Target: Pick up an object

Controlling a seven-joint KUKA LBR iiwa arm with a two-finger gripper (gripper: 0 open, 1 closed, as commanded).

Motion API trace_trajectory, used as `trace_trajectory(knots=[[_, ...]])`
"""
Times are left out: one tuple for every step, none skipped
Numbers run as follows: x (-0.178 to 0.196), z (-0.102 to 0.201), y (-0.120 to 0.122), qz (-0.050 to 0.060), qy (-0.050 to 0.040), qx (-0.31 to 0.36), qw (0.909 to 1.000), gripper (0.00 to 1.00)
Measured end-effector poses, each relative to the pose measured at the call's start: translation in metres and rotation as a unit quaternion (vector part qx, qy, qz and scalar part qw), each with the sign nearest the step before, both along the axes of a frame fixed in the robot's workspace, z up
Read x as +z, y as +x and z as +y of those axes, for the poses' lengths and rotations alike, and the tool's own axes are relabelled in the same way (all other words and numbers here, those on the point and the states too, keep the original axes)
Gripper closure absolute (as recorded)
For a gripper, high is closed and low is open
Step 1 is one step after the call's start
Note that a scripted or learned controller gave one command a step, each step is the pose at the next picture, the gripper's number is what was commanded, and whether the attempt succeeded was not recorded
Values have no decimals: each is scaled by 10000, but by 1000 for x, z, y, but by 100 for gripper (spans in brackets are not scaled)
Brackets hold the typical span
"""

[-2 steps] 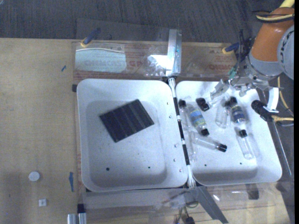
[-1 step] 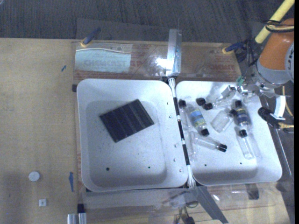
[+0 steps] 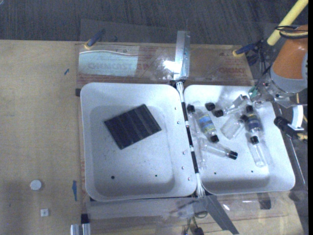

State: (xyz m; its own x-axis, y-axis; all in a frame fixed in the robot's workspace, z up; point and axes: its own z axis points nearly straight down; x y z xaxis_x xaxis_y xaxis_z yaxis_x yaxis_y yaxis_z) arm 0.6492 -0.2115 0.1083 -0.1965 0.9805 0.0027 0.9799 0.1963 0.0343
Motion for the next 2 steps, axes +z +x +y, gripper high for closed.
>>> trace_trajectory(knots=[[8,-3,-1,-2,-61,11,10000,100],[8,0,0,-4,-37,23,10000,0]])
